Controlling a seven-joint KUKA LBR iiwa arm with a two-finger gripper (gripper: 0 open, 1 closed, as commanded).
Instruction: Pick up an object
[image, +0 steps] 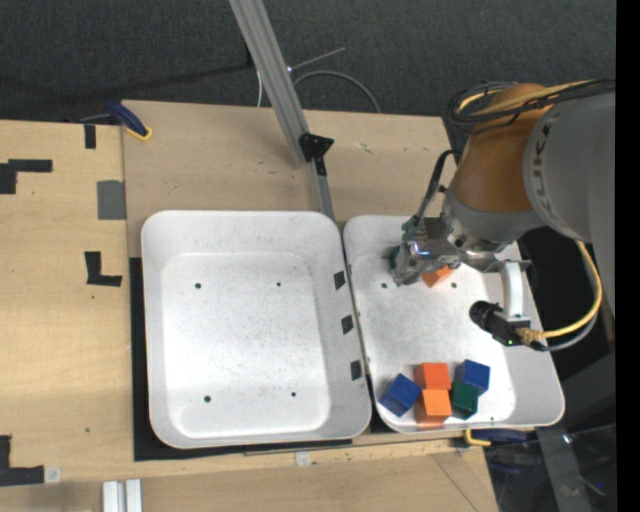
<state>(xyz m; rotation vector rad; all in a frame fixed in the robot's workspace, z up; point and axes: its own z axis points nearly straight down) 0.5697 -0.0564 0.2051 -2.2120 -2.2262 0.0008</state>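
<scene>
The pincer (415, 262) sits low in the right bin (530, 400), near its far rim, with an orange block (436, 277) just beside it; whether it grips that block, or how wide it stands, I cannot tell. If the block lies beside rather than between, lifting may leave it behind or knock it toward the rim.
</scene>
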